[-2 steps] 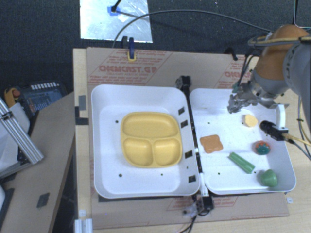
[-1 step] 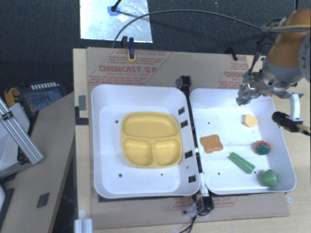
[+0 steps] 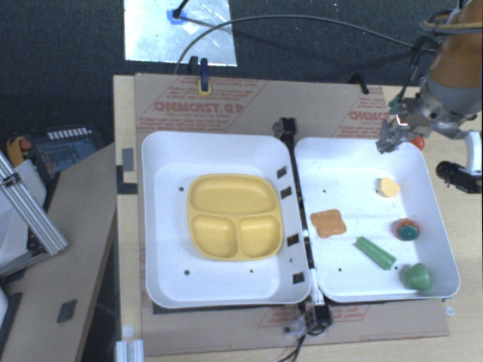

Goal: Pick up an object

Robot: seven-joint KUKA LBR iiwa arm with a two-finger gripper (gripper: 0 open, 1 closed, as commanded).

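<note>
Nearest to me, at the front rim of the right bin (image 3: 445, 236), sits a green rounded piece (image 3: 416, 276), down at about five o'clock in that bin. Just up from it at its ten o'clock lies a green stick (image 3: 375, 252), the most likely thing to be picked; its long axis runs on a slant from upper left to lower right, one end toward the bin's middle, the other toward the green rounded piece. Further back are an orange flat piece (image 3: 328, 222) near the divider, a small teal and red ball (image 3: 407, 230) by the right wall, and a pale yellow wedge (image 3: 389, 188) at about two o'clock. The left bin (image 3: 162, 202) carries a yellow divided tray (image 3: 234, 216). The gripper (image 3: 391, 138) hangs over the right bin's back edge at about one o'clock, well apart from every piece; whether its fingers are spread or pressed together I cannot tell from this angle. My worry is that it closes along the stick's length and not across it, so the stick skids away. It also lies near the rounded piece, so a descent off to that side could nudge both. The ball would likely roll if clipped.
</note>
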